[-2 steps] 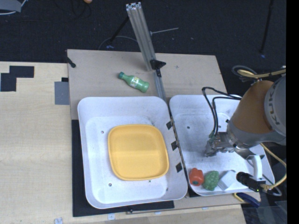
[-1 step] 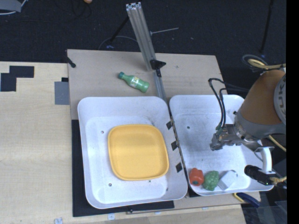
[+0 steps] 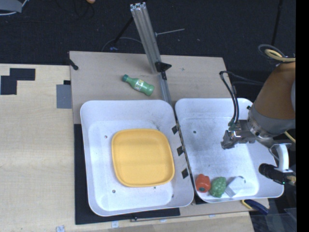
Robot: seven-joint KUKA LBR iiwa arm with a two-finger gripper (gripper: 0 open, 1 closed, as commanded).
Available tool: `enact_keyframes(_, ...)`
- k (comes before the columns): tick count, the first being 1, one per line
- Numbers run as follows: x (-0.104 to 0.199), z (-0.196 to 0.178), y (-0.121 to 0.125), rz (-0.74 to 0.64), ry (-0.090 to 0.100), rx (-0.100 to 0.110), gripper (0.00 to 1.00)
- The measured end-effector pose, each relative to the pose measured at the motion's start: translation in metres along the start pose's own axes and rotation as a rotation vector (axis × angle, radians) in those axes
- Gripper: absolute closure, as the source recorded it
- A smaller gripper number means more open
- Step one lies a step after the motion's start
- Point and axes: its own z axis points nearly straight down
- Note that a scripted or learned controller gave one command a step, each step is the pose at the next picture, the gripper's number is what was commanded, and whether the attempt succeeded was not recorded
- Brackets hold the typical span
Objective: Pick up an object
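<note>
My gripper [image 3: 230, 140] hangs over the right bin [image 3: 212, 117], towards its right side, with nothing visible between its fingers. Along the right bin's near edge lie a red-orange pepper-like toy [image 3: 203, 182], a green bumpy toy [image 3: 218, 186] and a small white-grey piece [image 3: 234, 184], all well below the gripper. A yellow square plate [image 3: 142, 156] lies flat in the left bin [image 3: 94, 129]. A green bottle [image 3: 138, 85] lies on its side on the bench behind the left bin.
A slanted aluminium post [image 3: 149, 37] rises from the bench behind the bins. A black cable [image 3: 231, 93] loops from the wrist over the right bin's back edge. Black clips [image 3: 179, 150] line the divide between the bins.
</note>
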Motion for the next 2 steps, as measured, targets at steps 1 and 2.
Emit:
enact_keyframes(1, -0.001, -0.028, 0.001, 0.001, 0.0, 0.002, 1.0)
enact_keyframes(2, 0.052, -0.02, -0.004, -0.003, 0.001, 0.004, 1.0)
